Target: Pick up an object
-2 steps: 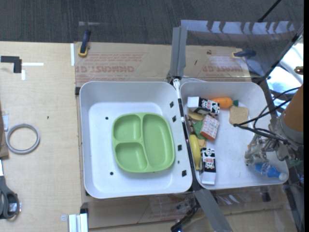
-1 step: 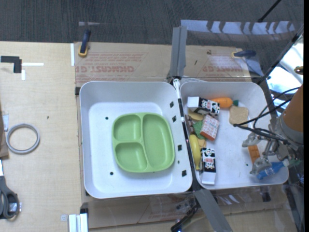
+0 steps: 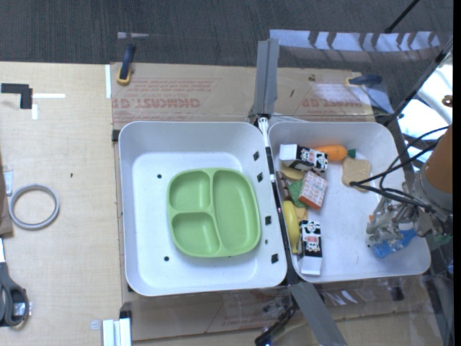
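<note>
Here: pincer (image 3: pixel 385 229), finger state unclear | one blue object (image 3: pixel 392 242) just beneath | two milk cartons (image 3: pixel 311 238) leftward | one green plate (image 3: pixel 214 213) far left

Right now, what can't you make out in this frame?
- Gripper, camera view: fingers lost in motion blur and cables, state unreadable.
- Blue object under the gripper: partly covered and blurred, identity unclear.
- Pile along the right bin left wall: items overlap beneath the carrot and banana.
- Arm: cut off at the right.
</note>
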`<action>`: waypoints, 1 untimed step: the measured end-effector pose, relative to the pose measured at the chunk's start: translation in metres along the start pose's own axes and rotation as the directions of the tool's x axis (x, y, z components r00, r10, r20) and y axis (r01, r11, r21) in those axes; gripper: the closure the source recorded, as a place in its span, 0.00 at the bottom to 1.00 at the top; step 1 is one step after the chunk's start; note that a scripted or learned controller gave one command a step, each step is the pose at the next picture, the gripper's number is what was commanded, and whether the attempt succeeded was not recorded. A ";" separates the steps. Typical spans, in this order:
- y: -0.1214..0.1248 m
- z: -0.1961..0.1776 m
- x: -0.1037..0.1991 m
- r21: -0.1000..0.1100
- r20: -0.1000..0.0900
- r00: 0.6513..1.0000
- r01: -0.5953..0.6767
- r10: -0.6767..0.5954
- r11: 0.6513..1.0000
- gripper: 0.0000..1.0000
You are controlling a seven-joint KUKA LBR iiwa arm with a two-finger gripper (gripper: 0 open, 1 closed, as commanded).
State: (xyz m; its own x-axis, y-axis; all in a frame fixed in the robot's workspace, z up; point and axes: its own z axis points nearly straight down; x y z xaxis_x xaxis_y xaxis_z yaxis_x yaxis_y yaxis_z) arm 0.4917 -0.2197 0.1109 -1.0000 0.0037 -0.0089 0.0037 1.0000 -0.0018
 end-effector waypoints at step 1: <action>0.059 -0.084 -0.047 -0.001 -0.005 0.991 -0.133 0.133 0.991 1.00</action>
State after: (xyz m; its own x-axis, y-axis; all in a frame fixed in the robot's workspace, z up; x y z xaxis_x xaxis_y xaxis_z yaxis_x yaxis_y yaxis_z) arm 0.5383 -0.1610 0.1956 -0.9906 0.1366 -0.0040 0.1366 0.9906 0.0004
